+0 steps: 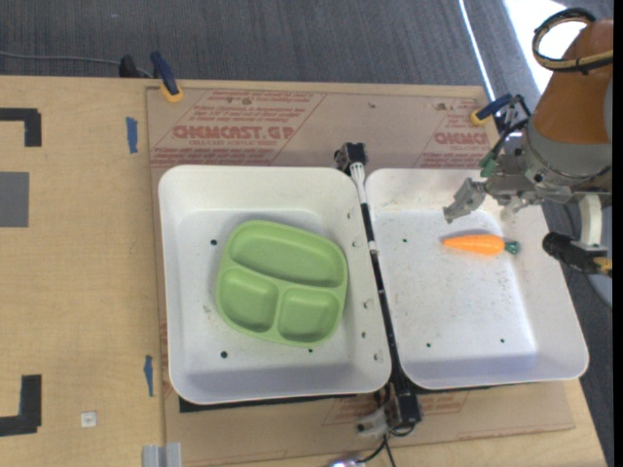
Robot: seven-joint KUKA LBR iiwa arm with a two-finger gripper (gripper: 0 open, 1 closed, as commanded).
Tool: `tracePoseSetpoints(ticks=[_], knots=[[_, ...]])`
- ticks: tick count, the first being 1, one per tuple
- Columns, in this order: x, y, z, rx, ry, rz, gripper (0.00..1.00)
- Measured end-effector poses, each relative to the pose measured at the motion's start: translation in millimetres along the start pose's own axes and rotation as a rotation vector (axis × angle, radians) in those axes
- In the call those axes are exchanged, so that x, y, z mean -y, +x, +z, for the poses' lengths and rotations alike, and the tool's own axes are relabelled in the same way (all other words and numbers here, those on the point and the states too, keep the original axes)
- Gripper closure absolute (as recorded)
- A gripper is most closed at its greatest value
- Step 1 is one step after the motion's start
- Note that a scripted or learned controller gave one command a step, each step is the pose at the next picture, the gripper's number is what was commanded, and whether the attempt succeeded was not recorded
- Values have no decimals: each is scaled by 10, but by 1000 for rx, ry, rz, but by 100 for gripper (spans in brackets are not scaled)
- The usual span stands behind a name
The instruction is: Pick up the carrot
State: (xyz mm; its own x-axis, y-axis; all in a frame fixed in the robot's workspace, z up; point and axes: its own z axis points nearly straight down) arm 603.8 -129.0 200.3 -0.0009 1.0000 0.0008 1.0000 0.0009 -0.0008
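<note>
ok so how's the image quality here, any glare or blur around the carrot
In the camera view the carrot is sharp and evenly lit, with only a faint shadow beneath it; the right bin is bright white but its speckles still show, so no washout; the pincer above the carrot looks slightly soft; the green plate is crisp.

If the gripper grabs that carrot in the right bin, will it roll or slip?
The carrot looks rounded and tapered, so it may well roll on the flat bin floor if nudged. Its smooth, glossy surface suggests plastic: probably stiff and light, perhaps slippery between the fingers.
</note>
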Motion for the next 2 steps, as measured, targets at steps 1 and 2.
tracePoseSetpoints(ticks=[1, 2], knots=[[186, -63, 1081, 1, -1, 1, 0], [-24, -524, -114, 4, -6, 1, 0]])
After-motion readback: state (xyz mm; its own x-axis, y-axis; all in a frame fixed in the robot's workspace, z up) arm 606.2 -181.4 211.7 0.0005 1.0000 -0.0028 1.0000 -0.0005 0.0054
